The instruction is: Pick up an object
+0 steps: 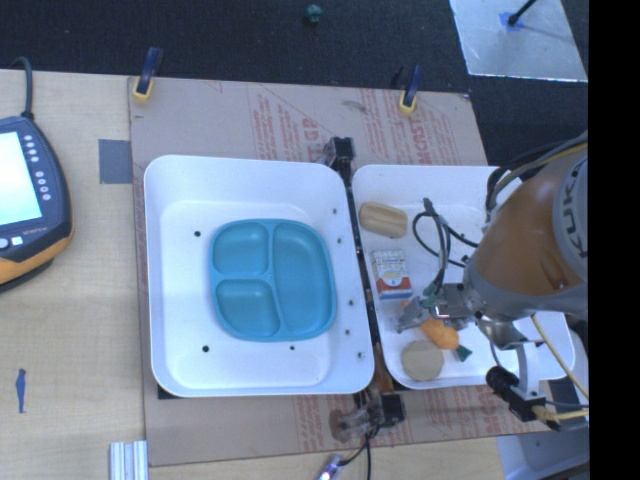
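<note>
I saw two white bins side by side at frame centre. The left bin [175,268] held a blue divided plate [272,278] w/ wide bare floor all round it. The right bin [455,183] was far tighter: its right half sat under the arm [525,243], which came in from the frame's right and covered the bin's right rim.

The gripper [428,313] sat low in the right bin, lower centre-right of frame. Cables and the wrist body blocked much of it, so I couldn't tell how far the claw was open or if it had anything.

Just beside the gripper tip was a small orange object [441,333], partly hidden, shape hard to make out; touching or not, can't say. Below it, near the bin's bottom edge, lay a round tan disc [421,361]. Above, a small box w/ red and white print [390,272] lay near the bin's left wall, and a tan rounded object like a bread roll [384,219] sat toward the bin's top left. These stood apart from each other.

At far left of frame a teach pendant [25,203] was cut off by the edge.
</note>
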`<state>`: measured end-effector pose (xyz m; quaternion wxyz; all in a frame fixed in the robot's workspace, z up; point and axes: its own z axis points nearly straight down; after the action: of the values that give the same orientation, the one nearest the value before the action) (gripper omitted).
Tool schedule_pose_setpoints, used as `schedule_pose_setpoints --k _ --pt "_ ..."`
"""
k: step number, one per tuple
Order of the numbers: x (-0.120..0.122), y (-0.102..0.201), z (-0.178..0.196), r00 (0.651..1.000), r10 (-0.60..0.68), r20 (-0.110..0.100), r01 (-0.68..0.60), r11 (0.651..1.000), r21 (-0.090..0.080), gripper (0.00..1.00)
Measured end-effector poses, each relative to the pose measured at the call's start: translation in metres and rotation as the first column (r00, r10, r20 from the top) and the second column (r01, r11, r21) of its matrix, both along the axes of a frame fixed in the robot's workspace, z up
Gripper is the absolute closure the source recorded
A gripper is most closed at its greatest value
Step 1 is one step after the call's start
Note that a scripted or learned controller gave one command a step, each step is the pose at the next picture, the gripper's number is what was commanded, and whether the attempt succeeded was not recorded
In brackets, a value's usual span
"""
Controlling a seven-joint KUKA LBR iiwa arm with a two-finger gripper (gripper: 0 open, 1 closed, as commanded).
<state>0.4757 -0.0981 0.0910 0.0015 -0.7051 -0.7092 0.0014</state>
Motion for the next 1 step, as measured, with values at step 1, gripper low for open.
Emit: schedule_pose_setpoints --k 1 --pt "0.0009 -0.0011 0.0105 1.000 0.004 0.001 -0.004 1.000 -0.002 1.00"
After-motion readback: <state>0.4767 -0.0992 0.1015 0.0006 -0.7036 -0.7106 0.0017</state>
